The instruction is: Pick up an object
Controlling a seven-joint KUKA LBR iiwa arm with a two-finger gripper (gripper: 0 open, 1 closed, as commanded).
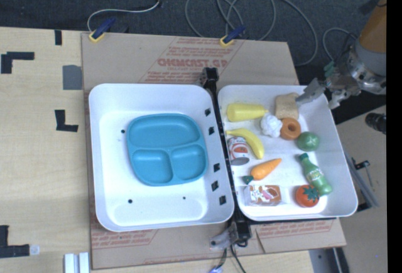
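Claw (pixel 326 91) hovered over the upper right corner of the right bin (pixel 344 159); finger state could not be determined from this view, and nothing was seen between them. Just beside it lay a tan bread piece (pixel 286 105), then a donut (pixel 289 129) and green ball (pixel 308 140). Left bin (pixel 103 140) held a blue divided plate (pixel 167 148).

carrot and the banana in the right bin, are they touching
Apart. The camera view shows white bin floor between the carrot and the lower tip of the banana; the carrot lies just below and right of it.
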